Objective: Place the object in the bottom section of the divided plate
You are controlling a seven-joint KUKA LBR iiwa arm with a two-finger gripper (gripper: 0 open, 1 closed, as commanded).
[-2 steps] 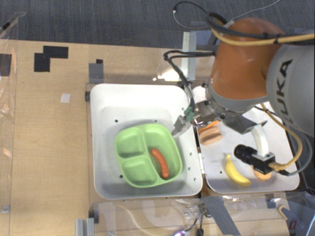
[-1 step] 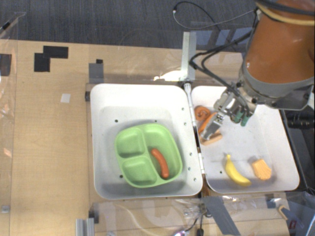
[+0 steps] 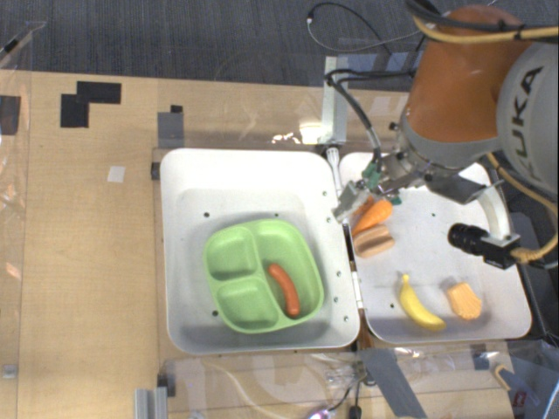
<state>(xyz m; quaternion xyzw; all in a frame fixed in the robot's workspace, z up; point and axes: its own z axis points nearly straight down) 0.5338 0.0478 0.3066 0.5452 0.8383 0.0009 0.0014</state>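
So the wooden counter (image 3: 87, 234) has two shallow white bins sitting side by side, the left bin (image 3: 183, 182) and the right bin (image 3: 507, 321), touching along their shared edge. In the left bin there's a green divided plate (image 3: 229, 253), sitting a bit toward the bin's near-right corner and turned at a slant. It has three sections, and a reddish sausage (image 3: 284, 289) already lies in the long section on the plate's right side, pointing roughly from the middle of the plate toward the bin's near edge; the other two sections show just green. Over in the right bin, the big grey arm (image 3: 533, 103) with its orange band (image 3: 458, 68) comes in from the right and hangs over the bin's far-left corner. The hand (image 3: 371, 190) is down low right by the dividing edge between the bins, and honestly it's too cluttered there to tell if it's open or closed. Just under and beside it is an orange carrot (image 3: 377, 211), and touching that on the near side is a tan bread-roll-looking thing (image 3: 375, 243). Whether the hand actually touches the carrot can't be made out. Nearer the bin's front edge lie a yellow banana (image 3: 417, 305) and, just to its right, an orange cheese-like chunk (image 3: 465, 300), the two close but apart.
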